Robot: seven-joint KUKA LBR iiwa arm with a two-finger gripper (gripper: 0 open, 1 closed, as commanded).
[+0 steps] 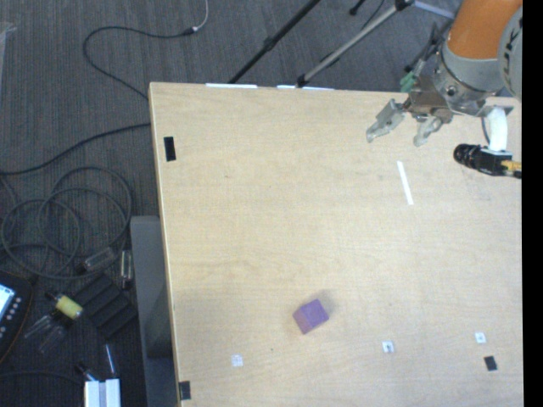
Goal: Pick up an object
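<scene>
Purple, apparently foam block [310, 315]; metal gripper [400, 130] splayed.

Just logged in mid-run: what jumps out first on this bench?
A lone purple block sits low on the pale wooden bench top. At upper right, the arm's orange band stands out, its hand open above the surface, far from the block, near a thin white strip.

Dark grey carpet floor [76, 7] all round, black cables [59, 219] looping across at left, tripod legs [339, 24] slanting in up top, pale wooden benchtop [280, 219] evenly lit.
</scene>
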